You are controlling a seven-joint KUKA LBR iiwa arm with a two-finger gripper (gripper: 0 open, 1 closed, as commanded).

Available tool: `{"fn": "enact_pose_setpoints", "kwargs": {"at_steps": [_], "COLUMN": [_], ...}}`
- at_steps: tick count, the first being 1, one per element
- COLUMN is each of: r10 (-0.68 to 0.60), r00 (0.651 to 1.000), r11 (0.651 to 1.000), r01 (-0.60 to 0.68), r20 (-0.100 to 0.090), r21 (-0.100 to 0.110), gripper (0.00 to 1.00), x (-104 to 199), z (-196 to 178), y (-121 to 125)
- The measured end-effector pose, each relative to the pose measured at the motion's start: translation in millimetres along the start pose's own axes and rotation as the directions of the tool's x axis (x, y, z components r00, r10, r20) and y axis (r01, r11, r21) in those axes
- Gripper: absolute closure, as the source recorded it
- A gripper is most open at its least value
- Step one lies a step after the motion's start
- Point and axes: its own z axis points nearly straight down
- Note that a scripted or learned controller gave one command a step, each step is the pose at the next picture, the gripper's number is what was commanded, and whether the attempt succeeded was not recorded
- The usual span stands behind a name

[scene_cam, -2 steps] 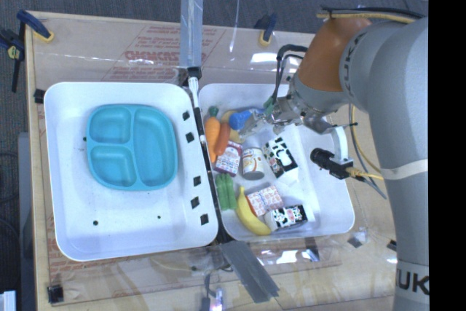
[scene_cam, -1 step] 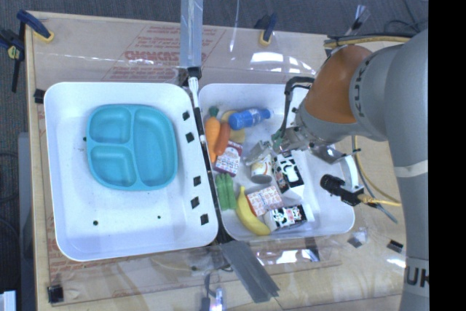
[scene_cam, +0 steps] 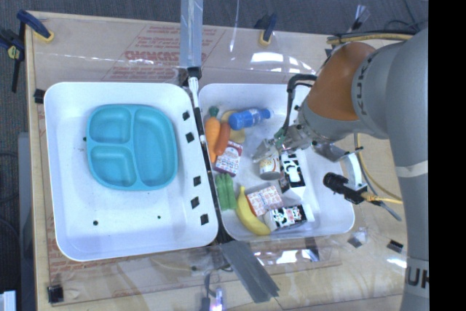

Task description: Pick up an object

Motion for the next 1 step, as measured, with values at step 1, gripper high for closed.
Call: {"fn": "enact_pose_setpoints", "kwargs": {"at_steps": [1], "r10": [0.111], "r00": [0.994], "r11": [0.994], "r01": [-0.111], "r20": [0.001], "r21": [-0.002], "gripper": [1.0], "x": [71.4], "z": [-107.8], "y": [18.6]}}
